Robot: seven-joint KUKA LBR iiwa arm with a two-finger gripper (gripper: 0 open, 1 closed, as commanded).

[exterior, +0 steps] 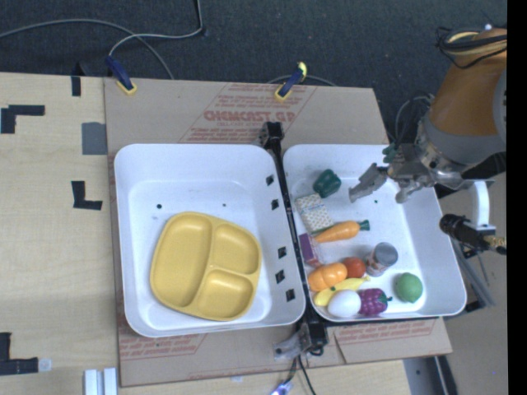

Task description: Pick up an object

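The gripper (385, 186), spread and holding nothing, hangs over the right bin (432, 220); it should drop squarely onto the carrot (336, 233) before closing.

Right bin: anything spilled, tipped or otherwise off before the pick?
Nothing stands out. The toy food sits inside the right bin, crowded toward its near-left corner: carrot, white egg, purple grapes, green ball. The yellow divided tray lies flat in the left bin. The gripper hovers over the right bin.

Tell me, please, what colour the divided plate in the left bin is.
The plate is yellow, seen in the camera view.
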